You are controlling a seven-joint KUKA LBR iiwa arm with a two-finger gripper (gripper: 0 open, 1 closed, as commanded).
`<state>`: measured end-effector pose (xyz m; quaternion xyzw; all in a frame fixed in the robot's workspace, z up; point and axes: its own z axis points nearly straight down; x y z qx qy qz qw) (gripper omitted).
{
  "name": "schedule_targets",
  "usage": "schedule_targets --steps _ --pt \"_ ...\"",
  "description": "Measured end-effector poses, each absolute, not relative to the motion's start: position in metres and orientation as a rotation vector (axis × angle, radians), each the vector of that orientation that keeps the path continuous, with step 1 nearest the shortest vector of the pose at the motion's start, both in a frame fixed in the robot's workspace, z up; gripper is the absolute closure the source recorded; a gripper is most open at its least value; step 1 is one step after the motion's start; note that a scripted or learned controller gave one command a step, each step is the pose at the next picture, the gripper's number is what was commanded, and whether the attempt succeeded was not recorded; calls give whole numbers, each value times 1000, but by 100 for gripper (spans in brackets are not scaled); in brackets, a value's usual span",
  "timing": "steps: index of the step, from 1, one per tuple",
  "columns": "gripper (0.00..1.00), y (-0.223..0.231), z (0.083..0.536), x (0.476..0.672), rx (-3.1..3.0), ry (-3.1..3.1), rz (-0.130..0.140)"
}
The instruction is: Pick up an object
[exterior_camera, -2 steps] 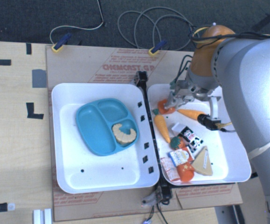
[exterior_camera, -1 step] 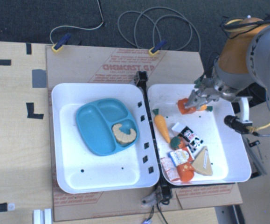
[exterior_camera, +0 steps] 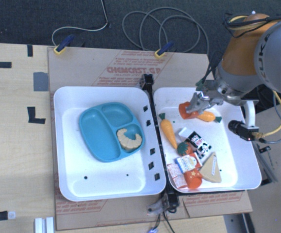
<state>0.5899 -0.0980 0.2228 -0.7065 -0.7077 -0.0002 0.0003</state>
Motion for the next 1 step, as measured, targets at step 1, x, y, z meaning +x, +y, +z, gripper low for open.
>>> schedule_targets --steps 1 --pt "100 -67 225 579 -2218 -2223 1"
